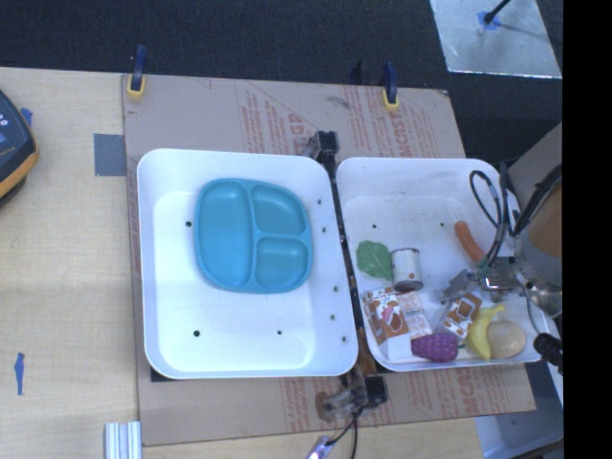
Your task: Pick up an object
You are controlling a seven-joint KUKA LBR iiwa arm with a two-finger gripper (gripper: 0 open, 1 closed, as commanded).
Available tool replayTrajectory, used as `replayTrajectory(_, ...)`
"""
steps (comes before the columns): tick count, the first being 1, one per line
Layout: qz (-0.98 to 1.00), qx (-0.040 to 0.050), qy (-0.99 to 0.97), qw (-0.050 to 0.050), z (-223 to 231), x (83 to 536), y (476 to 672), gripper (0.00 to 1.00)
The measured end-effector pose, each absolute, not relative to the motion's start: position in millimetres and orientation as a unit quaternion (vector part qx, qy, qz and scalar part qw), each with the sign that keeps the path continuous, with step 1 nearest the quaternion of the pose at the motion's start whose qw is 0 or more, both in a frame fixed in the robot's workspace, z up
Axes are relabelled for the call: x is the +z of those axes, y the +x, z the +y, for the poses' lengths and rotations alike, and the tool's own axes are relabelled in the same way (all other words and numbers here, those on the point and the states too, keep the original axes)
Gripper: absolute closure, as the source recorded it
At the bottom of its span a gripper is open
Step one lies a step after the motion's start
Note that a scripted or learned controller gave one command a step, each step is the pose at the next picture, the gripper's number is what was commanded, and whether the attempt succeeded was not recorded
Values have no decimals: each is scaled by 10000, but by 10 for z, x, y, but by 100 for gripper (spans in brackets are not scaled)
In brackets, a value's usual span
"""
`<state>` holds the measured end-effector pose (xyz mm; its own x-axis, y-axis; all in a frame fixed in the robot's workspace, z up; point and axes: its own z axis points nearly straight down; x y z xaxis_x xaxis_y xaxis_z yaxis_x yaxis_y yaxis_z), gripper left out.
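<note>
Hovering: gripper sits low over the right bin, near that bin's right edge, arm entering from the right.
Gripper state: metal tip looks dark and tangled with cable; cannot tell how wide it stands, and nothing is seen held.
Nearest candidate: small brown-and-white packet, just below the tip toward the bin's front edge, its long axis slanting from front-left to back-right.
Other things close by: orange carrot just behind the tip toward the back edge, long axis running roughly back to front; yellow banana and pale potato-like lump in the front right corner.
Further left: tin can lying mid-bin, green leaf beside it, larger printed packet, purple grape bunch at the front edge.
Left bin: blue divided plate, well apart from the gripper.
Judgement: shortest move looks like a small drop toward the front onto the small packet; crowding by the banana may spoil the grasp.
</note>
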<state>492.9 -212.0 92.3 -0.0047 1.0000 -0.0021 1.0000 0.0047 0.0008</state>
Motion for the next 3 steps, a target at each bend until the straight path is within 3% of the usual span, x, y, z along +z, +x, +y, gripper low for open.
replayTrajectory(1, 7093, -5, 7049, 9, -2128, 1034, 4939, 100)
replayTrajectory(2, 7088, -5, 7054, -7, -1685, 1675, 5428, 100)
replayTrajectory(3, 7086, -3, 7057, -14, -968, 2041, 5876, 100)
